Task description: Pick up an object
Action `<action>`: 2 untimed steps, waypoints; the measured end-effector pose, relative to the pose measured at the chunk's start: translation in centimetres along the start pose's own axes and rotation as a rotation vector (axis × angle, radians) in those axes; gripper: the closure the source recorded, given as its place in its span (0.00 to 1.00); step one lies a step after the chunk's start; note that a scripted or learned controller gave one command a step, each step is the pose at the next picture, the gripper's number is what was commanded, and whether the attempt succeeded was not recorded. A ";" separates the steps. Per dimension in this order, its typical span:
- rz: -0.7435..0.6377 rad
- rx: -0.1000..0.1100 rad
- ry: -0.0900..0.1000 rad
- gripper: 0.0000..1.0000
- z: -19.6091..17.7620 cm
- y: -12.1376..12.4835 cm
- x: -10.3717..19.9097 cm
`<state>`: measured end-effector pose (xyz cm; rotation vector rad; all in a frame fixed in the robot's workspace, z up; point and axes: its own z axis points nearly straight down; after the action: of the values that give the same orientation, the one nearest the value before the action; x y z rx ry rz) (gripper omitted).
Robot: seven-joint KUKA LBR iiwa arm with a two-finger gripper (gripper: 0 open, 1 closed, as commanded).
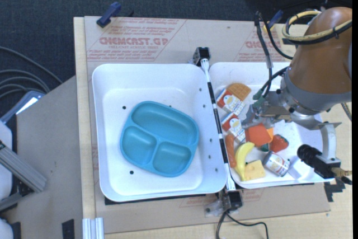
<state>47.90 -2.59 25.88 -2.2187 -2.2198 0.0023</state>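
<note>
The right bin [238, 69] holds a heap of toy food. In it I see a yellow banana [242, 155], a yellow cheese block [254, 171], an orange-red block [258, 134], a small can [276, 164], a red piece [279, 144], a bread slice [241, 89] and two small cartons [228, 100] [235, 127]. My gripper [259, 112] hangs over the middle of this bin, just above the orange-red block and right of the cartons. The wrist body hides its tip. Nothing shows as held.
The left bin [112, 82] holds a blue divided plate [159, 138]. Black clips [201, 55] [231, 197] join the bins along the middle wall. The arm's orange band [327, 59] looms over the right bin's far side. Cables lie at the left.
</note>
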 end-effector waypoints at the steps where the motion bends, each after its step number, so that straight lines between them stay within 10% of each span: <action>1: 0.001 -0.003 -0.001 1.00 -0.4 0.0 -2.6; 2: 0.000 0.000 0.000 1.00 0.7 0.0 1.8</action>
<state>47.90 -0.83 25.21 -2.2187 -2.2198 0.0026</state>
